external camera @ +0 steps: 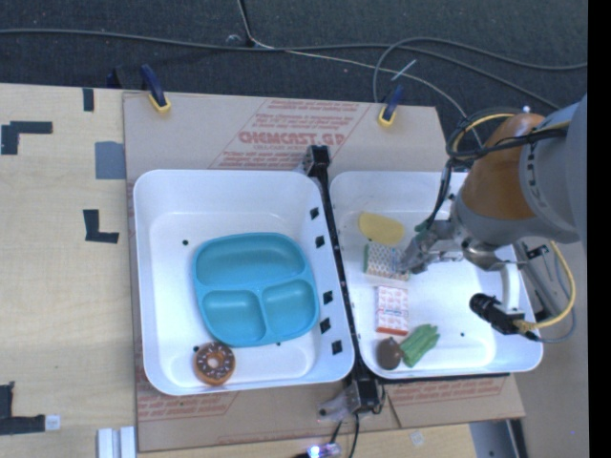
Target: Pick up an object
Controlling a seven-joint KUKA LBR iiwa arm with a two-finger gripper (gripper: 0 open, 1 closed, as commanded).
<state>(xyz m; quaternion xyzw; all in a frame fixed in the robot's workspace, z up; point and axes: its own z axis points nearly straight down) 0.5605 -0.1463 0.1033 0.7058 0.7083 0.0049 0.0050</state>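
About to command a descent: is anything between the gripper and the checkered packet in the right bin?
Nothing visible blocks it. The gripper sits at the right edge of the checkered packet; the yellow piece lies beyond it and the red-and-white packet nearer the camera, both aside.

Grey arm, orange band, yellow cables.

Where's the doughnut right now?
The doughnut lies in the left bin's near corner, just below the blue divided tray.
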